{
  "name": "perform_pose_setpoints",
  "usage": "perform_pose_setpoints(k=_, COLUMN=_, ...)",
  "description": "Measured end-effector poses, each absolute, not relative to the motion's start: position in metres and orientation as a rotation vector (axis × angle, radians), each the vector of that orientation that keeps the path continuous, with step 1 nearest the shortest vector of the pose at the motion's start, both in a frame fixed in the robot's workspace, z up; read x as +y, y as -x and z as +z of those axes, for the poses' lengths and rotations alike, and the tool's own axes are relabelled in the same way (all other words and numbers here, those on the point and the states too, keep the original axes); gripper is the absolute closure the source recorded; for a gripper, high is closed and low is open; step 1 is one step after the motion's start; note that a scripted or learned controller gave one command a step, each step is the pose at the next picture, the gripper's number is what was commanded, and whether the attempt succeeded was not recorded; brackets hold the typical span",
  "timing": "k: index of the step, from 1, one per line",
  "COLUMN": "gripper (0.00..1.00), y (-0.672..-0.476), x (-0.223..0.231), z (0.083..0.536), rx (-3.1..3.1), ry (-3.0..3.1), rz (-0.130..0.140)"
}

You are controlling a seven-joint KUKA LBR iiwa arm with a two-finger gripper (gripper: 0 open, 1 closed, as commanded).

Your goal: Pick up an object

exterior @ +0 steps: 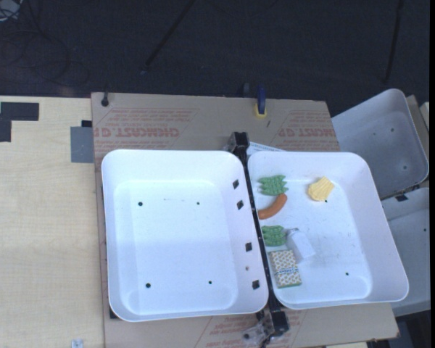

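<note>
The right bin (377, 267) holds several small objects along its left side. A green leafy piece (272, 185) lies near the top, with an orange sausage-shaped piece (272, 206) just below it. A yellow ridged piece (320, 189) sits to the right of those. Lower down are a second green piece (273, 234), a small clear or white block (301, 245) and a flat patterned square packet (285, 267).
The left bin (174, 230) stands beside the right one, with black clips (241, 204) along the shared edge. Both rest on a cardboard sheet (167, 125) on the wooden bench. A grey metal plate (380, 133) lies at the right.
</note>
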State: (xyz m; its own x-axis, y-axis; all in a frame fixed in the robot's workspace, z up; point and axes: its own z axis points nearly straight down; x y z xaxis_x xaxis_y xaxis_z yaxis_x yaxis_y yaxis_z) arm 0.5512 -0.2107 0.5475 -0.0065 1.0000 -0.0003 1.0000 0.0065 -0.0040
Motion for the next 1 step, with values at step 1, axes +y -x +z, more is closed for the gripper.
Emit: perform_pose_setpoints(k=1, gripper=1.00, y=-0.5427, x=-0.2018, z=0.4031, rx=-2.211, ry=2.209, rz=0.013)
